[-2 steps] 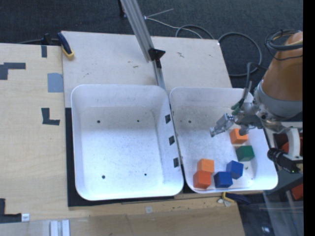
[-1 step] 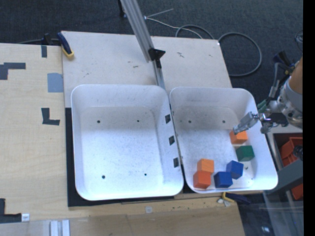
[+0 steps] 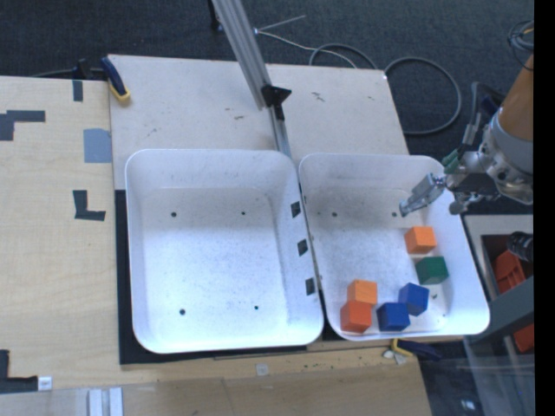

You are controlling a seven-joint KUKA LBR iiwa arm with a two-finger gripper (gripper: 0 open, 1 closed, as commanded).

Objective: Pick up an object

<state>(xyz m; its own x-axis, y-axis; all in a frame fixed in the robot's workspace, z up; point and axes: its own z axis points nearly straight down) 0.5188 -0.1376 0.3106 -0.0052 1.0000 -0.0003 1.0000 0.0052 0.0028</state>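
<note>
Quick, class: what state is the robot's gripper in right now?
Gripper: above the right bin, nothing between its fingers; open or shut cannot be told.

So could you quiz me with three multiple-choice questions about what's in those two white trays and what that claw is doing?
1. Which shallow white plastic bin holds the small blocks?
A. left bin
B. right bin
C. both

2. How many blue blocks are there?
A. none
B. two
C. four

3. What is the metal claw doing?
A. hanging above the bin with nothing in it
B. gripping a green block
C. resting on the bench

Answers: 1 B, all blocks sit in its near corner. 2 B, blue cube and blue cube. 3 A, no block between its fingers; the orange cube lies below it.
</note>
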